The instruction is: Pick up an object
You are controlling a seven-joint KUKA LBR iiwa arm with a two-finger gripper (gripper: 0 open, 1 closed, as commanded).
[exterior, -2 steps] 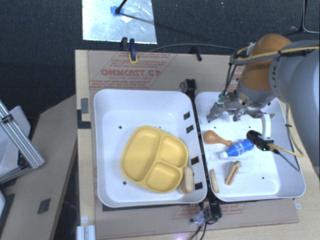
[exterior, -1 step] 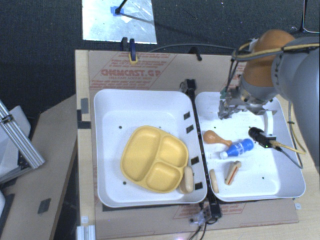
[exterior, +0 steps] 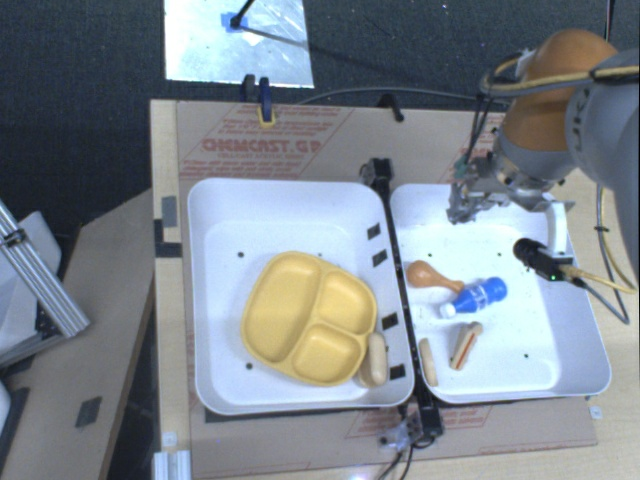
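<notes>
The big grey arm (exterior: 590,118) comes in from the upper right of the frame, with its round orange band on top. It bends down to the far edge of the right bin (exterior: 570,368). The gripper (exterior: 466,208) hangs at the upper left part of that bin, just above the white floor. It is small and dark here, so I cannot tell how it is set, and nothing can be seen in it.

The right bin holds a few small things, all near its middle and lower left. There is a tan toy drumstick (exterior: 432,276), smooth and round at one end. Just to the right of it lies a blue bottle (exterior: 476,296) with a white cap, on its side. Below the bottle is a little hot dog (exterior: 464,345). A thin tan stick (exterior: 428,361) lies near the bin's lower left side.

The left bin (exterior: 215,268) holds a yellow tray (exterior: 308,318) with three shallow parts. It looks like smooth plastic. A pale bread roll (exterior: 375,360) sits touching the tray's lower right corner.

Both bins are white and shallow with rounded corners. They rest on a brown cardboard sheet (exterior: 270,138) with red letters.
</notes>
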